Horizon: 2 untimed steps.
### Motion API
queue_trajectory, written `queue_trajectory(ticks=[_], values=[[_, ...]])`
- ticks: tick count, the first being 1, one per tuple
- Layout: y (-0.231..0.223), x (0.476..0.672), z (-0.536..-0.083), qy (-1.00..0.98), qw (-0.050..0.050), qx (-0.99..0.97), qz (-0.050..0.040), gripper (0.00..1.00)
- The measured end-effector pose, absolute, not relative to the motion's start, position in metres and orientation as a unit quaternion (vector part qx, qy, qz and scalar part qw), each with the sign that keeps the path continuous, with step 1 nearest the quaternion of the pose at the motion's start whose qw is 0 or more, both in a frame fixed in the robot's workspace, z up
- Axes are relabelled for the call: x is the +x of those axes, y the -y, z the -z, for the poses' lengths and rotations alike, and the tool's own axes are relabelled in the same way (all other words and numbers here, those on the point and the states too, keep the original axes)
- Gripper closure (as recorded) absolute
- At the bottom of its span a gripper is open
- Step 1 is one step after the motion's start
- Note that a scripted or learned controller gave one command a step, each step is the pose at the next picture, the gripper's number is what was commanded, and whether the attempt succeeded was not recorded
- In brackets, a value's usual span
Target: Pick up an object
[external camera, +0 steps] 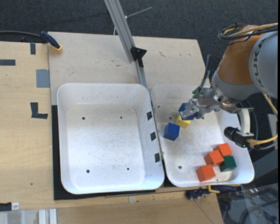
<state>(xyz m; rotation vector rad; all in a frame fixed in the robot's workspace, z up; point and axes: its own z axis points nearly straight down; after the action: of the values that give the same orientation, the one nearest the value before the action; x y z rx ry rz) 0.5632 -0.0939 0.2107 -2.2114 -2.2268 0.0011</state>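
Note:
My gripper (192,111) hangs over the upper middle of the right bin (177,93), reaching in from the right. A small blue block (184,109) shows right at its tip, partly covered by it, and whether it is gripped is unclear. A yellow block (182,122) lies just below that block. A larger blue cube (171,131) rests on the bin floor to the lower left of the gripper, apart from it.
Three orange blocks (213,157) and a green block (229,162) cluster in the right bin's lower right corner. The left bin (65,94) stands beside it across a shared rim. A slanted metal rail (123,27) crosses the bench behind the bins.

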Motion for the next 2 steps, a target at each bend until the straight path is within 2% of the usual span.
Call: queue_trajectory(ticks=[2], values=[[-0.008,0.601,-0.211,0.71,0.001,-0.705,-0.0002,1.0]])
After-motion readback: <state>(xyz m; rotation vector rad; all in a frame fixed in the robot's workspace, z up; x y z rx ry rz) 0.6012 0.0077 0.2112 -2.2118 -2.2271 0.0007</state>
